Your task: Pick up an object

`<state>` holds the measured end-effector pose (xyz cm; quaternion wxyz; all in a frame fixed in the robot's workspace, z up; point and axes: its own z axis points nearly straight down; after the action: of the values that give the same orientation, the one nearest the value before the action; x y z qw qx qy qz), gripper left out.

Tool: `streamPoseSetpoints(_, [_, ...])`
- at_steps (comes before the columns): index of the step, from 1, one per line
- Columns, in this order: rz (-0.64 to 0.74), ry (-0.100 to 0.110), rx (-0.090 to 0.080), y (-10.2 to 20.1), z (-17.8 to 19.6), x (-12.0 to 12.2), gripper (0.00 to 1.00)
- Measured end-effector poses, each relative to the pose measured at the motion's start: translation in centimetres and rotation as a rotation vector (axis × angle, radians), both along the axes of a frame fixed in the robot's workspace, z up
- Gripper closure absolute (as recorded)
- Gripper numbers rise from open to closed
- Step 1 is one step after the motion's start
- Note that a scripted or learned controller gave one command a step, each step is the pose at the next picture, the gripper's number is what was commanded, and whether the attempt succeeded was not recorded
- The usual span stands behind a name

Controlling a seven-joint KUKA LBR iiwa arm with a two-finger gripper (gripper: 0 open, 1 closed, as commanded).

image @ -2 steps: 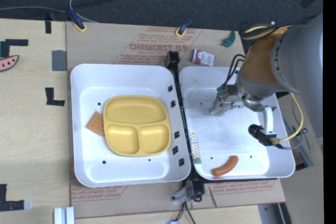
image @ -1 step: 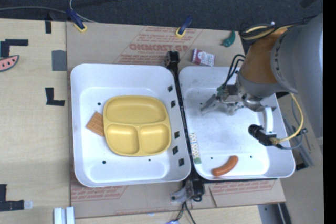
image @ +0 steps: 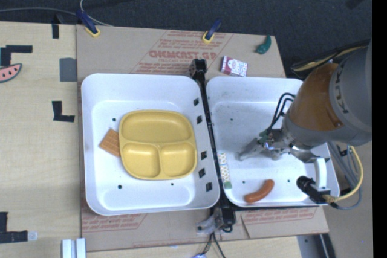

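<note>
Arm over right bin; sausage lies loose on the bin floor.

The gripper point(image: 247, 153) sits low in the right bin point(image: 254, 89), fingers pointing toward the divider; whether they are parted or closed cannot be made out, and nothing shows between them. An orange-brown sausage point(image: 259, 191) lies near the bin's front wall, apart from the gripper. Left bin point(image: 97, 93) holds a yellow compartment tray point(image: 158, 144) resting over a tan cracker-like piece point(image: 110, 142). A small red-and-white packet point(image: 233, 66) lies on the cardboard point(image: 175, 51) behind the bins.
</note>
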<state>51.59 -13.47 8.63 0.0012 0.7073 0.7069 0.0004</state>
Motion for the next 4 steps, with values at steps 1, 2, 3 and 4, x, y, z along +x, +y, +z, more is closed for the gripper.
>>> streamPoseSetpoints(1, [0.0,-0.003,-0.003,-0.1,0.99,0.09,1.0])
streamPoseSetpoints(2, [-0.001,-0.003,-0.002,-0.09,0.97,0.08,0.0])
streamPoseSetpoints(3, [0.0,-0.002,-0.002,-0.04,1.9,0.1,1.0])
streamPoseSetpoints(4, [0.0,-0.002,-0.001,-0.03,1.89,0.09,0.0])
